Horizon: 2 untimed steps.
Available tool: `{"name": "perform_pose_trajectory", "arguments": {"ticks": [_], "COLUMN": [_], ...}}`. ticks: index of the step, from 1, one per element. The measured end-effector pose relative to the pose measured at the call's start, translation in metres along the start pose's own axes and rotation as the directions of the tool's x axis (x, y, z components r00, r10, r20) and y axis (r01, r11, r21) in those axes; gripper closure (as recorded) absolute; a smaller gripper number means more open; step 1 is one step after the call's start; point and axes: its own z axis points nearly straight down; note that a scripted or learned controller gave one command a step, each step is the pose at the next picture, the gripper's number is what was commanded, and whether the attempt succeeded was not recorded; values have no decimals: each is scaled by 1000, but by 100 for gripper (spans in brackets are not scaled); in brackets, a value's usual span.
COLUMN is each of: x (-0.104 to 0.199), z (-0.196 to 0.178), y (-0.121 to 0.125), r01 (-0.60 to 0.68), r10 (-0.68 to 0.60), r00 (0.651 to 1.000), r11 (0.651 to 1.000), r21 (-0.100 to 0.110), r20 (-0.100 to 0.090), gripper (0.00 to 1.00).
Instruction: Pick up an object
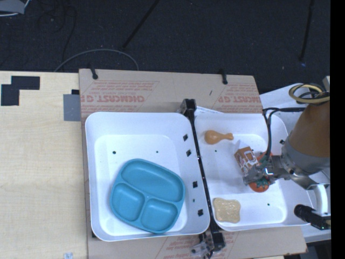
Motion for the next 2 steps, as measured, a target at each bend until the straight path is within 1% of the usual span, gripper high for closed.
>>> {"name": "perform_pose_trajectory", "arguments": {"ticks": [1,2], "x": [2,1], "z": [-43,-69], "y": [-2,-2], "r01": [0,0], "r10": [0,0], "r00": [1000,1000], "r11": [1000,1000], "r21": [1,2], "r20": [0,0], "gripper": [100,100]}}
